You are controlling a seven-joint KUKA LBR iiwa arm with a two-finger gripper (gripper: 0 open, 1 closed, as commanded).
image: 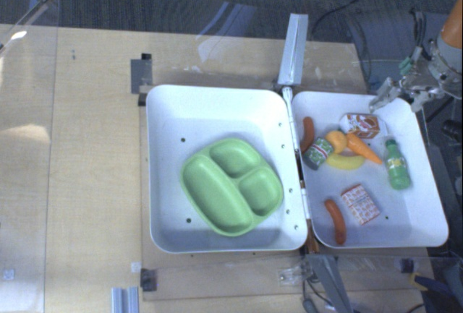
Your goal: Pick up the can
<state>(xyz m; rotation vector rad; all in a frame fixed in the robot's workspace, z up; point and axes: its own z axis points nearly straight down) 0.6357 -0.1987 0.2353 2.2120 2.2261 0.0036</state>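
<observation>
Grey KUKA arm with an orange band and a pale metal gripper.

The arm (pixel 450 44) shows at about two o'clock in the camera view: a rounded segment with a soft orange patch uppermost and light grey casing beneath it, cut by the frame edge. Below the casing sits a cluster of silvery, angular hardware, with thin dark cables or hoses looping around it and a slim rod rising at its eleven o'clock. The gripper (pixel 394 93) extends from that cluster toward eight o'clock as narrow, pale metallic pieces with small brackets. Screws and markings are too small to make out, and the details there are blurred.
</observation>
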